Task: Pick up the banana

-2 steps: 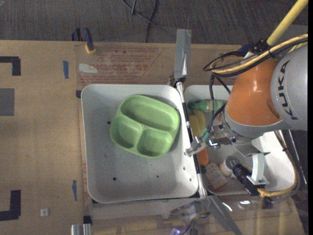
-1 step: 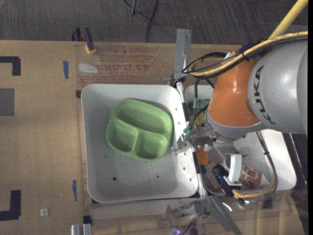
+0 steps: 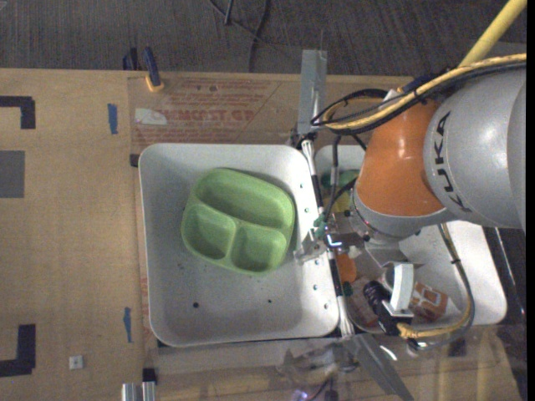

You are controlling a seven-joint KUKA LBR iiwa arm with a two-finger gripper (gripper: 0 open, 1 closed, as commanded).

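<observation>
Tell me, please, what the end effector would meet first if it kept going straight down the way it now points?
Probably the right-hand bin and the items piled there, though the arm hides the end effector, so depth is unclear.

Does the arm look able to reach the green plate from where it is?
Probably yes: the green plate lies uncovered in the left bin, and the gripper hangs just beside its right edge.

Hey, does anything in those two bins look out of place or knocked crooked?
The green divided plate sits askew in the left bin, turned at an angle to its walls. In the right bin, small items crowd under the arm, too hidden to judge.
</observation>
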